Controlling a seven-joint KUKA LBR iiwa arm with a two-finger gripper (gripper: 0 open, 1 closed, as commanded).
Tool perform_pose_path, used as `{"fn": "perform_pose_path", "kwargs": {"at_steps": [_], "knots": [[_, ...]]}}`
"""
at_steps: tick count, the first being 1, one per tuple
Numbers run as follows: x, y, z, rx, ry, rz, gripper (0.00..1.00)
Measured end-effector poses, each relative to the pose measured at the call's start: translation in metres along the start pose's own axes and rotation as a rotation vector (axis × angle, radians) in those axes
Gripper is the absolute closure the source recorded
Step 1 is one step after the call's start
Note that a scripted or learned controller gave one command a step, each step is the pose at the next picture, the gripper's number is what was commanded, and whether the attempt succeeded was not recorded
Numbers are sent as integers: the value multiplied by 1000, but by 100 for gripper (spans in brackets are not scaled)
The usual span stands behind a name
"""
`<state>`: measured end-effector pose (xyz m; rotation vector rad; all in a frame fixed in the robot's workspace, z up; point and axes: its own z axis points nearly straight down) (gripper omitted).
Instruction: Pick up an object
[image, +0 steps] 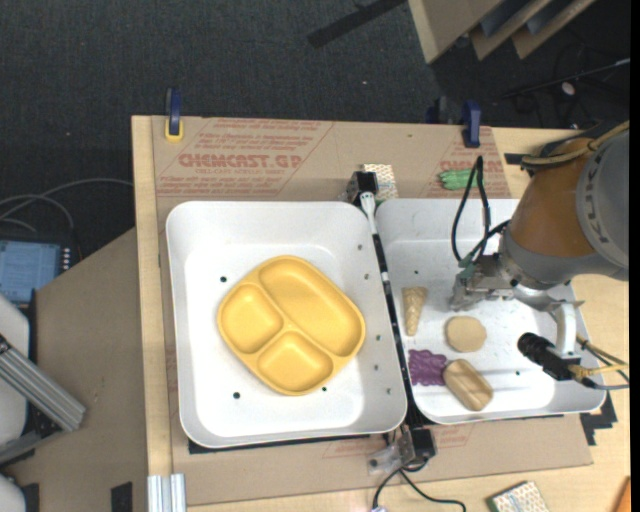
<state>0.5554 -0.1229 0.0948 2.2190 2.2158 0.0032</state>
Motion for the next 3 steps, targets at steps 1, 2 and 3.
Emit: {"fn": "perform_pose_path", "kwargs": {"at_steps": [1,2,3], "knots": [[18,-79,-55,12,6,1,100],[17,-75,-53,7,4,-1,0],[-17,-25,13,2,-1,-1,0]]}}
